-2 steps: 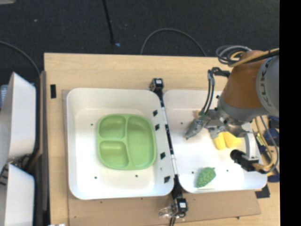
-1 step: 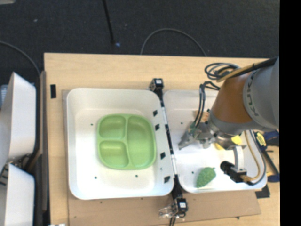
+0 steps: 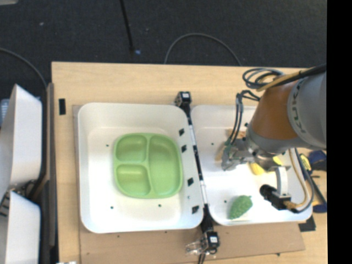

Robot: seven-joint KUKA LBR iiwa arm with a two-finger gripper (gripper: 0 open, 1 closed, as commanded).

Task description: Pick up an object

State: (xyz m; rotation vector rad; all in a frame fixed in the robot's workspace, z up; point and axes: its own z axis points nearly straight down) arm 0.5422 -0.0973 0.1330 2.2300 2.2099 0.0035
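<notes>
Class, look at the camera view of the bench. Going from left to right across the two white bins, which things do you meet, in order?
Green divided plate in the left bin → the divider between the bins → end effector over the right bin → green bumpy object → yellow object, partly hidden under the arm.

Grey KUKA arm [image 3: 308, 100] w/ orange band [image 3: 275, 114] above wrist comes in from right of view, wrist pitched down over the right white bin [image 3: 212, 122]. Dark two-finger gripper [image 3: 228, 157] sits low at wrist's left end. Black cables loop along the orange section. Fingertips too small/blurred to read.
</notes>
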